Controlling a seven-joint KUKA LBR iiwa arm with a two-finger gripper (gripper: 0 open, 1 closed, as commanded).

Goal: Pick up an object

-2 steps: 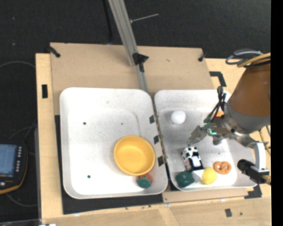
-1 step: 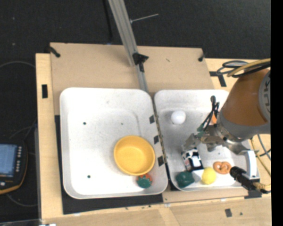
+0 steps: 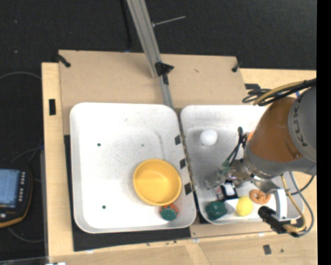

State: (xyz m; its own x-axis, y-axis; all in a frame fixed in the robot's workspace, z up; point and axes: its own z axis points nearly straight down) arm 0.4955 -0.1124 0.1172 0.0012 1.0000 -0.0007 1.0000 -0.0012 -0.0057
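Reaching low into the right bin (image 3: pixel 194 120), the gripper (image 3: pixel 227 187) hangs over the green toy (image 3: pixel 215 209) and yellow ball (image 3: pixel 244 206) at the near edge. Crowded toys may slip away.

bins (image 3: pixel 121 120): white matt plastic, speckled | yellow bowl (image 3: pixel 157 181): smooth plastic | bench (image 3: pixel 149 79): matt brown board | pole (image 3: pixel 146 32): grey metal

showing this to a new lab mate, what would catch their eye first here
The yellow bowl in the left bin stands out first, near its lower right corner. Next comes the arm with its orange band, reaching over the right bin. Below it sit a yellow ball and a green object, with a white ball farther up.
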